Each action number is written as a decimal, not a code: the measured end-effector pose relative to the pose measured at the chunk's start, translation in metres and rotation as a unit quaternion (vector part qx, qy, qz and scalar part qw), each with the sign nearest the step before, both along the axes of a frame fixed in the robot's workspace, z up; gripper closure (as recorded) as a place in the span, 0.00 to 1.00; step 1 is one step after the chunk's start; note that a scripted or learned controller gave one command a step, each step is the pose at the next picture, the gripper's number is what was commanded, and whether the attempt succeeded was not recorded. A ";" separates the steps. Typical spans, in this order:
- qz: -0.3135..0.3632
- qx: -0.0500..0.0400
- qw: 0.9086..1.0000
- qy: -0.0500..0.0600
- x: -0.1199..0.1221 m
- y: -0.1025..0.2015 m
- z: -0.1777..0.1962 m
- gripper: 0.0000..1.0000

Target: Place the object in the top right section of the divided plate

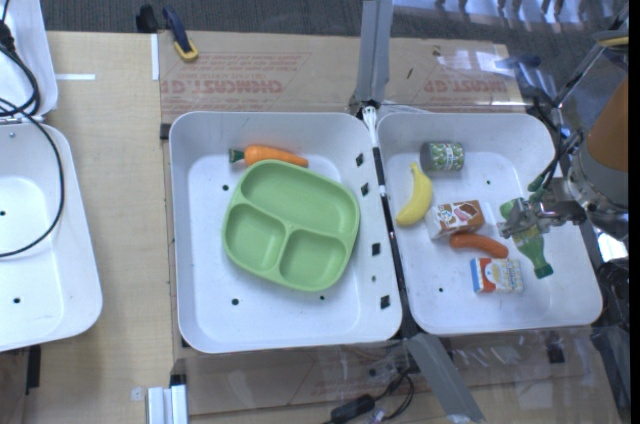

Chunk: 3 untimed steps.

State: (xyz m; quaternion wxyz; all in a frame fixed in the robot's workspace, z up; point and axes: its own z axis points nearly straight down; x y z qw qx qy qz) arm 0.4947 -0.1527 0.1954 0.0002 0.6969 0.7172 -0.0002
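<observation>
A green divided plate lies in the left bin, with a carrot just beyond its far rim. My gripper hangs low at the right side of the right bin. It sits directly over the upper part of a green bottle, which lies on the bin floor and sticks out below the gripper towards the front. Whether the bottle is gripped is hidden by the gripper body.
The right bin also holds a banana, a small green can, a brown and red box, an orange sausage-like piece and a small carton. A raised divider separates the bins.
</observation>
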 end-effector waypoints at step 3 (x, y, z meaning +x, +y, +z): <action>0.215 -0.001 0.977 0.001 0.076 0.242 0.055 1.00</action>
